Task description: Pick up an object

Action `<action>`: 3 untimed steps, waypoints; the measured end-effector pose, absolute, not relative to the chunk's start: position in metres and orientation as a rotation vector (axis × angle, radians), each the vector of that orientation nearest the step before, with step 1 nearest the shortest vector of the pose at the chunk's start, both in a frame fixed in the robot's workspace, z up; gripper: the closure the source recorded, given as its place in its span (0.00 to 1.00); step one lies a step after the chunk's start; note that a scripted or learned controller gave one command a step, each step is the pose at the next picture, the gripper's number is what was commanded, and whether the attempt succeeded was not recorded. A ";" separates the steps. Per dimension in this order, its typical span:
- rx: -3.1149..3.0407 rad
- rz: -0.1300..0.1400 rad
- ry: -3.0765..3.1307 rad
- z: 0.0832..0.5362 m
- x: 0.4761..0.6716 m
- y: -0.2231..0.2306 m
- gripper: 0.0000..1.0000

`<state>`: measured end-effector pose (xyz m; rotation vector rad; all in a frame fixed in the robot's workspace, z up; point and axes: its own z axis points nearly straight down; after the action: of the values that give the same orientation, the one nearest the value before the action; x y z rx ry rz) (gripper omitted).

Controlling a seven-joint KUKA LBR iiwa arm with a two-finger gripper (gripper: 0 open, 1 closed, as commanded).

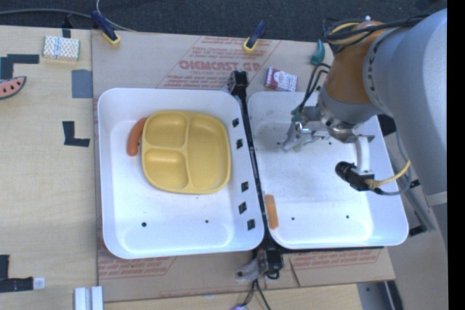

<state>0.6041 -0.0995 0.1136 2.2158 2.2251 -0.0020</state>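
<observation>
White plastic made up both shallow bins, set side by side on a sheet of brown cardboard (211, 62) that covered the pale wooden surface (43, 178). The left bin (120, 229) held a yellow plastic plate with three compartments (186, 151), lying flat near its middle. Just beside the plate's left edge lay a small orange sausage-shaped piece (134, 136), partly tucked against the rim. The right bin (327, 229) held a second small orange carrot-like piece (271, 211), resting against its left wall near the front corner, well apart from the arm. The grey arm with its orange band (349, 72) reached into the right bin from the right. Its metal pincer (296, 136) hung low over the bin's back left part; whether it was spread or pressed together could not be told, and nothing showed between its tips. Red print on the cardboard read roughly "CHEMCAST GP". A small red-and-white packet (280, 79) lay on the cardboard behind the right bin; its print was too small to read.
</observation>
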 end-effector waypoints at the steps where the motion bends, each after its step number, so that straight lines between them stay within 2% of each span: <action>1: 2.216 -0.002 2.224 0.114 0.604 -0.100 0.00; 2: 2.221 -0.003 2.221 0.086 0.617 -0.095 0.00; 3: 2.218 -0.003 2.220 0.095 0.617 -0.095 1.00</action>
<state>0.6171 -0.0950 0.0953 2.2176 2.2199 -0.0033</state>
